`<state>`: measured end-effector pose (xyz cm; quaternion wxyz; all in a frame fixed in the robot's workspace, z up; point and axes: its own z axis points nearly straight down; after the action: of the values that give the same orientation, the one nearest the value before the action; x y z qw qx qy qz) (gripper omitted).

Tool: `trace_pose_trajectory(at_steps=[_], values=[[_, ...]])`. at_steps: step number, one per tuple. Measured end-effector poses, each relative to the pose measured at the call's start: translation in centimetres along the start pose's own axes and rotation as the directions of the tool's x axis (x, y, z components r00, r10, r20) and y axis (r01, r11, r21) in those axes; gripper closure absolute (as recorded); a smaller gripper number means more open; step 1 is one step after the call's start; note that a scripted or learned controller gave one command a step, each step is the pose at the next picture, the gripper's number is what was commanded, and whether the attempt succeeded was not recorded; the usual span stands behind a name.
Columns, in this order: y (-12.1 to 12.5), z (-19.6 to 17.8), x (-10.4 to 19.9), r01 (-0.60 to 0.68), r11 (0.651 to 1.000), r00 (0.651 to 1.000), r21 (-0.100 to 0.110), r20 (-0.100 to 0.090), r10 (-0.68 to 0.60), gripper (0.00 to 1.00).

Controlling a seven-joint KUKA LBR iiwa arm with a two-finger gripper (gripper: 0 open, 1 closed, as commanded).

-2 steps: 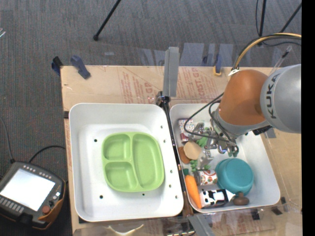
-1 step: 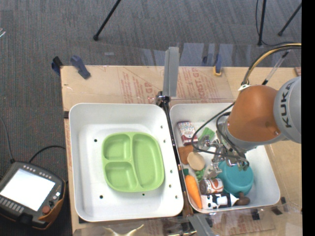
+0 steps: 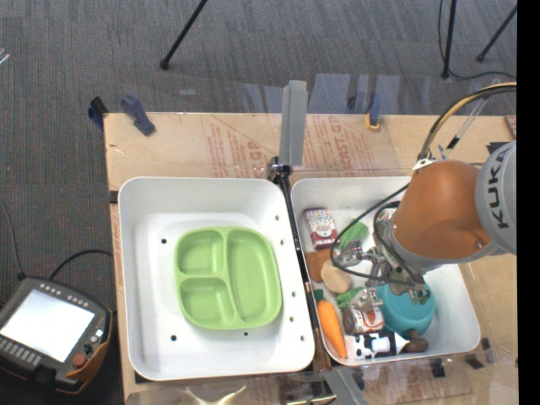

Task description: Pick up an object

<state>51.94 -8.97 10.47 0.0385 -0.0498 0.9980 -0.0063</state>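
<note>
Camera view, carrot (image 3: 332, 328) lengthwise near-far, tool (image 3: 377, 283) beside it, grip unclear

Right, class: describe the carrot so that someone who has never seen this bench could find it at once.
Start at the right-hand white bin, the one crowded with small items under the arm. Look to its near left corner, along the wall shared with the other bin. The carrot lies there: long, tapered and plain orange, unlike the round teal cup and printed packets nearby.

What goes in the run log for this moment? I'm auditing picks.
arm: over right bin | gripper: among clutter by teal cup | grasp: unconfirmed | left bin: green tray
</note>
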Motion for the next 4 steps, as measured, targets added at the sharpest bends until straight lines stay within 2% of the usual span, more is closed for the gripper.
trace_pose_trajectory(at_steps=[1, 2, 3, 4], values=[[-0.8, 1.6, -9.3, 0.042, 0.999, 0.998, -0.015, -0.056, -0.043, 0.00], [-0.8, 0.4, -9.4, 0.041, 0.999, 0.997, -0.017, -0.059, -0.042, 1.00], [-0.8, 2.4, -12.1, -0.086, 0.996, 0.994, -0.011, -0.070, 0.085, 1.00], [-0.2, 2.1, -4.9, -0.168, 0.986, 0.983, -0.005, -0.079, 0.168, 1.00]])
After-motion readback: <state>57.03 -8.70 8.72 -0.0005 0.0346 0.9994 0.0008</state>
